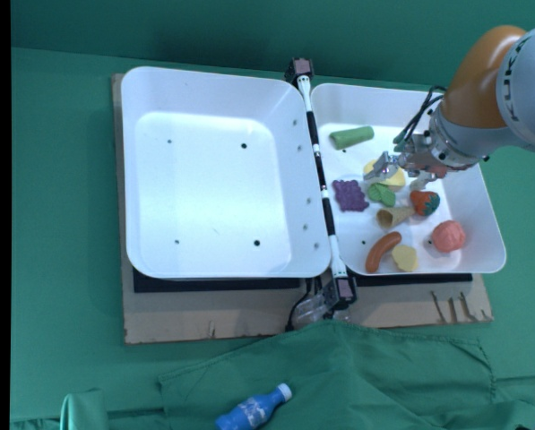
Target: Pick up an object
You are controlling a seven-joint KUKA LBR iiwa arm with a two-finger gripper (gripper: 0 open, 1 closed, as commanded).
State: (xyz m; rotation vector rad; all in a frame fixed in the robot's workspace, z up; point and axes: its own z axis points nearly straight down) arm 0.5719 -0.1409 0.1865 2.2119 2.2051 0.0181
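from my remote seat i see the green-covered bench (61,195) first, then the two white bins: the left bin (213,173) and the right bin (482,240) that holds all the toy food. the grey arm (509,70) comes in from the right, its orange band high and the wrist bent down and leftward over the right bin.

the gripper (385,170) hangs low over the middle of the clutter, right at a yellow piece (395,178) with a small green piece (382,194) touching it just below. i cannot tell how the pincer stands at this slant, and i see nothing clearly pinched.

around it lie a purple grape bunch (349,194) to the left, a green cucumber (351,136) above and apart, a strawberry (425,202) just right, a cone (394,215) below, then a sausage (383,251), a second yellow lump (405,258) and an orange fruit (448,236) nearer the front rim.

my judgement: the step in hand is the descent onto the yellow piece. to do it well i would want the tips to straddle that piece alone, clear of the green one, and close only once seated at the bin floor; crowded neighbours could wedge in or slip away. a blue bottle (254,408) lies on the cloth in front, well apart.
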